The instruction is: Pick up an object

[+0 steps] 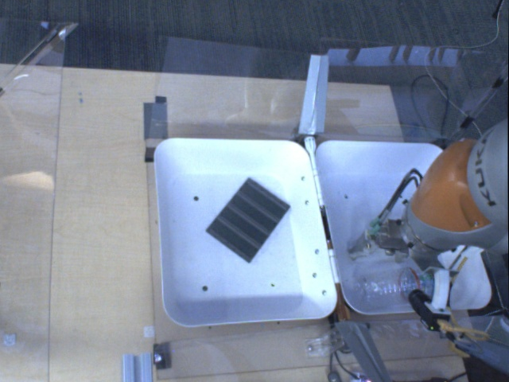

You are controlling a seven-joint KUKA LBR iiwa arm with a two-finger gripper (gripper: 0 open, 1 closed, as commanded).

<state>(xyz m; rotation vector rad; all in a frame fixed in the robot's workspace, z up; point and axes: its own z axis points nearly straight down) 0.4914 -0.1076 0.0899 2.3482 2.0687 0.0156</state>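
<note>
2 white bins on a pale wooden bench (87, 213); left bin (179, 293) and right bin (342, 165) sit side by side, their inner rims almost touching.

Left bin: 1 dark grey ribbed panel (248, 219), flat and roughly rectangular, with about 4 parallel ridges along its length; it lies flat near the bin's centre, well apart from all 4 walls; long axis runs diagonally, from near-left to far-right, so the corners point roughly at the walls.

Right bin: 1 clear plastic bottle (386, 285), transparent and hard to make out against the white floor; it lies on its side at the near end of the bin, close to the near wall; long axis runs about left to right; which end carries the cap cannot be told.

Arm (457, 193) enters from the right, its orange band over the right bin; gripper (380, 237) sits low in that bin, just far of the bottle; whether it touches the bottle cannot be told; nothing visible between the fingers; fingers spread or closed cannot be told.
</note>
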